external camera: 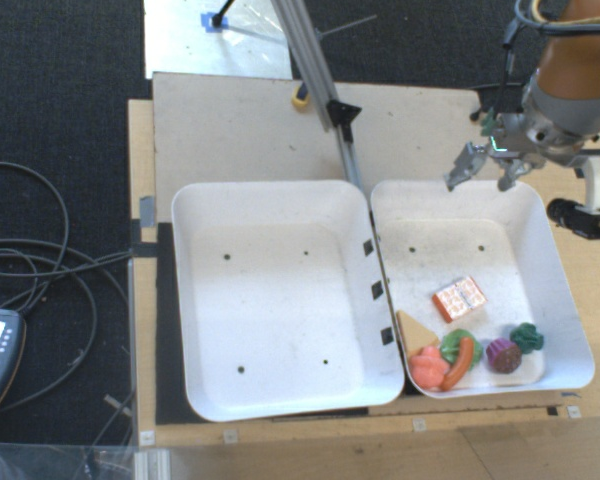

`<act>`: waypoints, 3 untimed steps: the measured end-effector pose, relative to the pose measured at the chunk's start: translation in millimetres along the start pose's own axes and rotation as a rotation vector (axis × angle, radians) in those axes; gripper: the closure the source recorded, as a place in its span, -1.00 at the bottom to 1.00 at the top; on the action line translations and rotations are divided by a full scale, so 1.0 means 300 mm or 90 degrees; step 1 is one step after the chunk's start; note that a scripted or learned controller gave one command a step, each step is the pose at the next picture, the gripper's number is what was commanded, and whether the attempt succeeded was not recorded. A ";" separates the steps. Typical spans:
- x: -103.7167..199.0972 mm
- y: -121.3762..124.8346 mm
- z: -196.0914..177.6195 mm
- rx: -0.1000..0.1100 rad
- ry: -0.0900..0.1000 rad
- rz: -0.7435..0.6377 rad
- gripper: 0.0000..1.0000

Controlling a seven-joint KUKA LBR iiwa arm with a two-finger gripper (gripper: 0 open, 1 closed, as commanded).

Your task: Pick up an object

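On the counter [280, 128], two white bins sit side by side, and the description runs from left to right.

1. Left bin [195, 268]: its white floor shows only small dark holes. Nothing there serves as a target.
2. Right bin [550, 258]: all objects lie in its near part.
   - Tan wedge [412, 326]: flat beside the divider, narrow point toward the far-left, broad end toward the near wall.
   - Pink piece [428, 367]: in the near-left corner, touching the wedge.
   - Carrot [458, 361]: the most elongated item; long axis runs diagonally, one end near-left, the other far-right, beside a green piece [454, 341].
   - Orange block [459, 297]: apart from the cluster, toward mid-bin; its longer side is turned slightly, running left-near to right-far.
   - Purple piece [502, 354] and dark green piece [527, 337]: rounded, no clear long axis, near the right wall.
3. Tool [485, 168]: above the far rim of the right bin, well apart from every object. Its two fingers stand spread with an open gap, and nothing is between them.

Task status: judged as not begun in effect. No object is lifted or gripped. Remaining steps: travel toward the near part of the bin, descend, close on one object, lift. The block, standing free, appears the simplest target.
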State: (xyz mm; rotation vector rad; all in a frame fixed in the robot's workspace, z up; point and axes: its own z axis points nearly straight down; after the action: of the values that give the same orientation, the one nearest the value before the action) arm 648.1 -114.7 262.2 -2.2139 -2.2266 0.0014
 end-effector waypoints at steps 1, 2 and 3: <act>0.000 0.002 -0.009 -0.003 -0.001 -0.001 -1.00; -0.021 0.006 0.192 0.001 -0.001 0.003 -1.00; -0.004 0.000 0.336 0.001 0.000 0.003 -1.00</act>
State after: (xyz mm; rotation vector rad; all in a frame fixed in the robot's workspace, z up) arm 648.1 -115.7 161.5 -2.2184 -2.2213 0.0025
